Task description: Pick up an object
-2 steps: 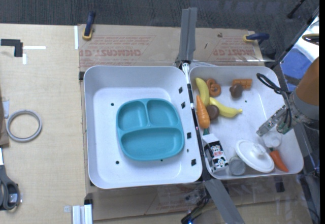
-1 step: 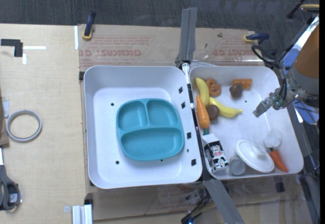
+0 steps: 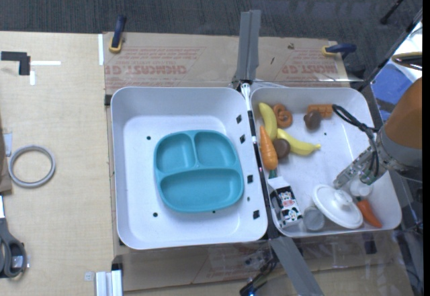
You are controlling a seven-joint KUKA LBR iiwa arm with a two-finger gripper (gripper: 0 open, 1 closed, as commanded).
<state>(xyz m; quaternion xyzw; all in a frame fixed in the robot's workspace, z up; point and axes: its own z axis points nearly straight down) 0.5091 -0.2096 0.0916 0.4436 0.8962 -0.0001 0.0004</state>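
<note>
Nearest the lower edge of the view, in the right bin (image 3: pixel 376 113), sit a small milk carton (image 3: pixel 285 204), a grey cap-like piece (image 3: pixel 314 220), a white disc-shaped lid (image 3: pixel 338 206) and a small carrot (image 3: pixel 369 213) against the bin's right wall. Just above the white lid hangs the gripper (image 3: pixel 356 177), reaching in from the right on the grey arm (image 3: pixel 410 133) with its orange band. How the jaws stand cannot be told; they are too small and blurred against the white floor of the bin, and nothing can be seen between them. Further up the same bin, along its left wall, lie a long carrot (image 3: pixel 268 148), a banana (image 3: pixel 269 119) and a second banana (image 3: pixel 300 144), with a dark round fruit (image 3: pixel 281 148) touching them. A pretzel-like piece (image 3: pixel 283 115) and a brown item (image 3: pixel 312 119) lie near the top. The left bin (image 3: pixel 134 174) holds a teal divided plate (image 3: pixel 199 170). On the bench (image 3: pixel 54 221) to the left lies a grey ring (image 3: pixel 30 166).
</note>
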